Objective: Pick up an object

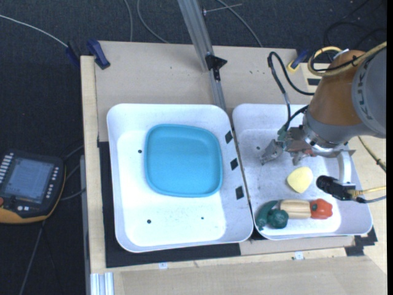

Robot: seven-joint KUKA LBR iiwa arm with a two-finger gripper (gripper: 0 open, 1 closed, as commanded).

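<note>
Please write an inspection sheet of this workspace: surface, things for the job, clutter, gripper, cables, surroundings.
Surface: wooden bench bearing a left white bin and a right white bin.
Job's things: in the right bin, a pale yellow rounded piece, a dark green lumpy toy, a tan wooden cylinder and a red toy in a row near the front wall.
Clutter: a blue square plastic tray in the left bin.
Gripper: two-finger gripper open above the right bin, holding nothing.
Cables: black cable to the arm; thin cables on the floor.
Surroundings: dark carpet, handheld pendant at left.
</note>
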